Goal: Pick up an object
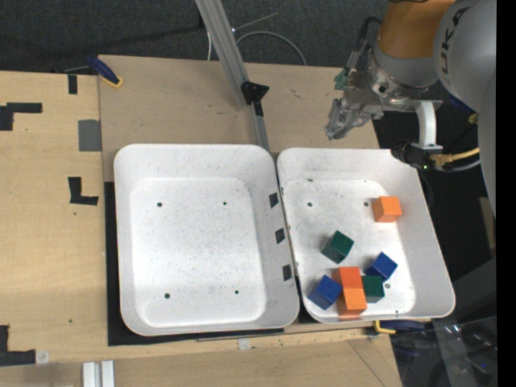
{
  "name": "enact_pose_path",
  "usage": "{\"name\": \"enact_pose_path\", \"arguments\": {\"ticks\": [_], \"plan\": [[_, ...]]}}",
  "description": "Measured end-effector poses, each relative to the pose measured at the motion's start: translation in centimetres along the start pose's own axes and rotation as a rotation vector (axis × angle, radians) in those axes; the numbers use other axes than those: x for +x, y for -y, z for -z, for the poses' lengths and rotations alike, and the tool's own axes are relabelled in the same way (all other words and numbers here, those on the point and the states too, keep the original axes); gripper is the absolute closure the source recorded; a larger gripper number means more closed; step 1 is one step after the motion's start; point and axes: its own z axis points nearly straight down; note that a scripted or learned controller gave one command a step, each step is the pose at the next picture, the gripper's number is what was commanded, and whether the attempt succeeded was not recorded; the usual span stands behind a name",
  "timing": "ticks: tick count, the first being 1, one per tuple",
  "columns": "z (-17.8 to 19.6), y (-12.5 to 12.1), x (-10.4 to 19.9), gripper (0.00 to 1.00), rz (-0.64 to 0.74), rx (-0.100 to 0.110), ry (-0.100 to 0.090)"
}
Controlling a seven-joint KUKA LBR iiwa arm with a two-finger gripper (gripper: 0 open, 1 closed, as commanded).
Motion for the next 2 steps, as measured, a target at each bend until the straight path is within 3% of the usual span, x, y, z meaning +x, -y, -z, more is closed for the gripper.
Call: {"name": "enact_pose_path", "arguments": {"ticks": [2], "plan": [[-2.3,1.0,11.2,1.00,0.001,0.003,0.000]]}}
